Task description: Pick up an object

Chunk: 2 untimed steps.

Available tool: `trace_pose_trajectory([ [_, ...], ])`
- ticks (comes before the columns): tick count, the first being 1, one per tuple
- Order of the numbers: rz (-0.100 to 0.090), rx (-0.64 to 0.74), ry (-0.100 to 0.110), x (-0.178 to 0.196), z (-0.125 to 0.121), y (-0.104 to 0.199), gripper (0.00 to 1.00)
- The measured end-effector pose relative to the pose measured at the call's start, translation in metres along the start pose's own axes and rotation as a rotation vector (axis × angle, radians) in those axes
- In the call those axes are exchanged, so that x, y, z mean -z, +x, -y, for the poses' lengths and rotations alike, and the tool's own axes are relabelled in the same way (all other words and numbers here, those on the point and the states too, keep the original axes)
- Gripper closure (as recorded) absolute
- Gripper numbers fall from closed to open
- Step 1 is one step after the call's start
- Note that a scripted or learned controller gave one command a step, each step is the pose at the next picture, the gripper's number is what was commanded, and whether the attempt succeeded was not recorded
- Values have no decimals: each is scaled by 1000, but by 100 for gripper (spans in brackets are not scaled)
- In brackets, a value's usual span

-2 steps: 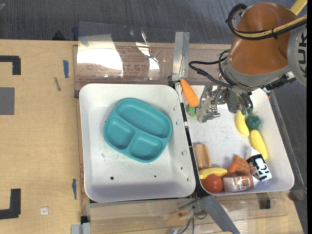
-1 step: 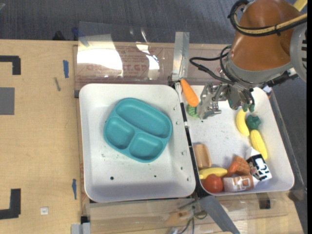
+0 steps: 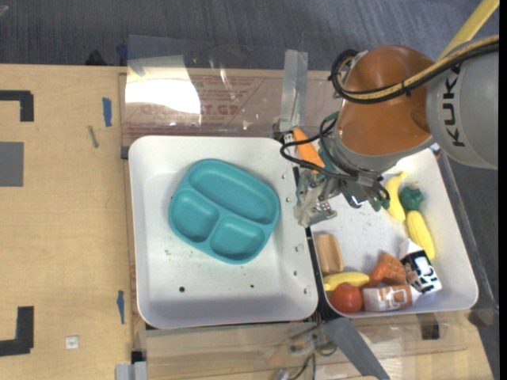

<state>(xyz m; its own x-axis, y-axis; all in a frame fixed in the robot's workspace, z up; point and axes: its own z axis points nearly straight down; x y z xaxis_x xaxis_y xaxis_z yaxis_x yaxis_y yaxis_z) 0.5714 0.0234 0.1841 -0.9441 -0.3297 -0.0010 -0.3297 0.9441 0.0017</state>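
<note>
Toy foods, among them a corn cob (image 3: 417,226) and a tomato (image 3: 346,298), are seen in the right bin (image 3: 459,291), while the end effector (image 3: 315,206) is poised at its left rim, nothing visibly gripped, its opening impossible to tell.

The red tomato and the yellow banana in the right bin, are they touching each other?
Touching. In the camera view the tomato sits right under the banana, and their edges meet with no white bin floor between them.

Grey arm (image 3: 467,109), orange band (image 3: 384,101), black lettering, yellow cable (image 3: 475,18).
</note>
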Motion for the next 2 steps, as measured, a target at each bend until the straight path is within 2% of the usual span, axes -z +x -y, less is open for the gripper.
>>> trace_pose_trajectory([
  [1,11,283,6,68,48,-42,100],
  [2,6,179,-1,34,-14,-106,100],
])
